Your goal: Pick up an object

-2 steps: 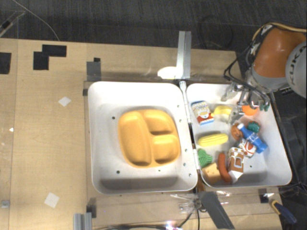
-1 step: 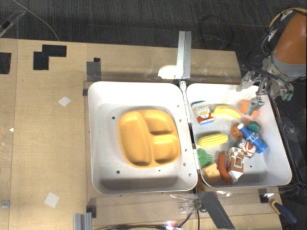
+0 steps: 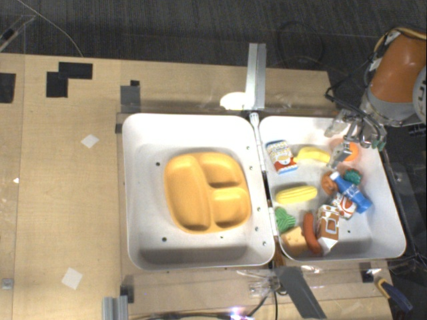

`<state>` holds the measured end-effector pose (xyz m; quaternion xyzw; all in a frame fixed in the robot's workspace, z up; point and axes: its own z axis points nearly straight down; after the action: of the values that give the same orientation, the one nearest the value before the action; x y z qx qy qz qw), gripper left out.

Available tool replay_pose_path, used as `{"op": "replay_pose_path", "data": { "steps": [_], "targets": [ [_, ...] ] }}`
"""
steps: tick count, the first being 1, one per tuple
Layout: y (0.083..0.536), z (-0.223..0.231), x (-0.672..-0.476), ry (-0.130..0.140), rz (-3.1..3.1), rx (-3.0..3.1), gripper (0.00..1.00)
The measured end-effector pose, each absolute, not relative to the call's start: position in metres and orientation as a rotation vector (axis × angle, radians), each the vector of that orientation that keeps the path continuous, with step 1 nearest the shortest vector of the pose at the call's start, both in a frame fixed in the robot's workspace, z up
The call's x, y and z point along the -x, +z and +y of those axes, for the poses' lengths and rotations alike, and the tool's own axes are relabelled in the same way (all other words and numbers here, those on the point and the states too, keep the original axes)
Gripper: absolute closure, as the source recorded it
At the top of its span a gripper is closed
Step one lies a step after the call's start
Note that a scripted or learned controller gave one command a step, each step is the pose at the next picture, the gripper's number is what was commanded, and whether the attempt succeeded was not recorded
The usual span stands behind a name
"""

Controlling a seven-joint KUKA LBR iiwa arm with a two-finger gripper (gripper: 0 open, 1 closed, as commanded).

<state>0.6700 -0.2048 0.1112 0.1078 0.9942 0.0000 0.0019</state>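
Hand (image 3: 348, 141) hovers over the right bin's (image 3: 393, 232) far corner; its spread can't be told.

Setting: robotics lab test bench | Evidence: plywood bench top (image 3: 60, 199) with black tape marks (image 3: 67, 77); two white bins (image 3: 133, 179) fixed by metal brackets (image 3: 256, 75); loose cables (image 3: 40, 29) on dark carpet; grey-and-orange industrial arm (image 3: 397, 75); toy food as test objects (image 3: 297, 194)

The arm (image 3: 399, 72) has an orange band, a grey casing and a small metallic wrist assembly.
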Motion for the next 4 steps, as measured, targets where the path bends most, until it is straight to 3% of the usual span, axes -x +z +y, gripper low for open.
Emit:
{"op": "replay_pose_path", "data": {
  "steps": [1, 2, 3, 4],
  "targets": [
    [0.184, -0.206, -0.619, -0.005, 3.12, -0.165, 0.0],
    [0.097, -0.174, -0.634, 0.003, 3.076, -0.616, 0.0],
    [0.088, -0.202, -0.661, 0.005, 2.916, -1.18, 0.0],
    [0.167, -0.206, -0.623, 0.002, 2.941, -1.056, 0.0]
  ]
}}
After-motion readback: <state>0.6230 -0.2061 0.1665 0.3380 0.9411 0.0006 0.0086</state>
